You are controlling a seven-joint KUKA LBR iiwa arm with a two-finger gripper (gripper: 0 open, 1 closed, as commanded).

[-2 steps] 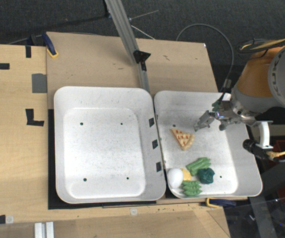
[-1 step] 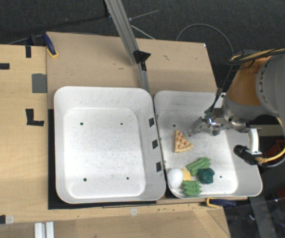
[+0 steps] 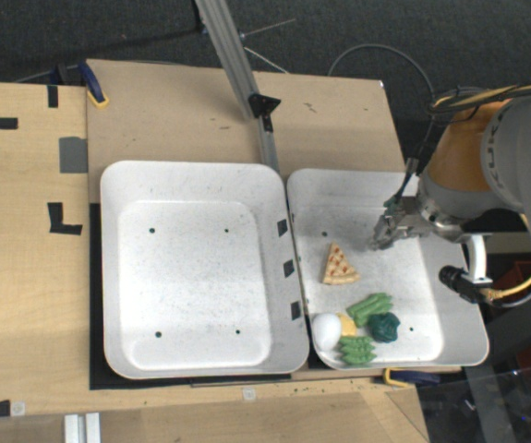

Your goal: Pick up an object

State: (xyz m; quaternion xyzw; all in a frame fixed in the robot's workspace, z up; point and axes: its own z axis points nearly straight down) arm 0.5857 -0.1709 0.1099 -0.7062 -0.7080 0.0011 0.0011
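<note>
Overhead, two shallow white bins with rounded corners and dark speckling are seen side by side on a pale wooden surface (image 3: 182, 109). The left bin (image 3: 196, 266) is wide and smooth-floored. The right bin (image 3: 357, 201) carries the objects: a flat triangular waffle-textured piece, tan with reddish marks (image 3: 338, 266), lies near the bin's centre, and a cluster is packed into the corner at about 6 o'clock. In that cluster a rounded white egg-like shape (image 3: 326, 329) is set touching a small yellow piece (image 3: 347, 324), with a knobbly light green toy (image 3: 357, 349) just beside them, a leafy green piece (image 3: 369, 306) above, and a dark teal lump (image 3: 383, 327) at its side.

Bare floor is left across the right bin's upper half, and along its edge at 3 o'clock.

The hand (image 3: 387, 233) is positioned low over the right bin, at about 2 o'clock from the waffle piece and apart from it. How far it is spread cannot be told, and nothing is seen held in it. The grey arm with its orange band (image 3: 459, 155) enters from 3 o'clock.
</note>
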